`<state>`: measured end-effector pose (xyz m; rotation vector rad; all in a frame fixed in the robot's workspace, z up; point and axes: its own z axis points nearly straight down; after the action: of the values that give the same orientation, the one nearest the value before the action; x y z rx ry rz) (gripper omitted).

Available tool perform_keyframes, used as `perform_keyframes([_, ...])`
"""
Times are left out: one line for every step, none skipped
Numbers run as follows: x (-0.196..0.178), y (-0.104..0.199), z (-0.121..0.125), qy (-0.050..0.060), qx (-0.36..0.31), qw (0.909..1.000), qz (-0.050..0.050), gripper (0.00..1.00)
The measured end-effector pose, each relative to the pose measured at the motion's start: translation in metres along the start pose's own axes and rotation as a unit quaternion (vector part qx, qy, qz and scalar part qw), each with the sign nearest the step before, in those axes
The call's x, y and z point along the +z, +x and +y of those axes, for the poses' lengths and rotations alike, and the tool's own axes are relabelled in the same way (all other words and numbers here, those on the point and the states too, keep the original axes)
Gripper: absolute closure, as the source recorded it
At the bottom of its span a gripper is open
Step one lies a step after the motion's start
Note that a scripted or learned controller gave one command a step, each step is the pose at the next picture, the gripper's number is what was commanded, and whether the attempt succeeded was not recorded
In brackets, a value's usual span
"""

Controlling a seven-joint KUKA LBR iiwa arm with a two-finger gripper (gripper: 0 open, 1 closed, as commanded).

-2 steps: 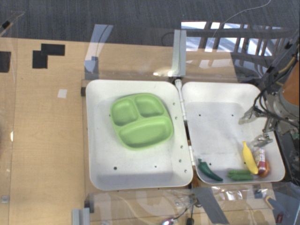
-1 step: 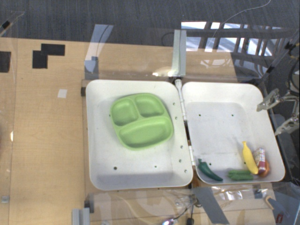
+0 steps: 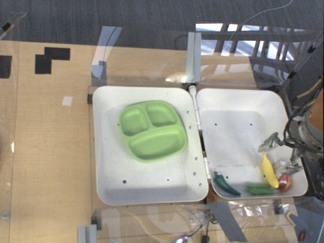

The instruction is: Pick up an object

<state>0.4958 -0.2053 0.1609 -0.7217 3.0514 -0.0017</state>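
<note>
Low over the right bin's right edge, the hand spreads its fingers wide with nothing between them. Just below lie a yellow banana, a red fruit and two green vegetables.

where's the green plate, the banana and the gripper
green plate [image 3: 153,131]: camera view, ridge between its compartments
banana [image 3: 269,172]: camera view, middle of the yellow body
gripper [image 3: 280,153]: camera view, midway between its fingertips

Arm cut off at right edge
</note>
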Motion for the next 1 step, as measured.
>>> perform_keyframes([0.0337,-0.0140,-0.0011,0.000,-0.156,0.9878,0.000,0.00])
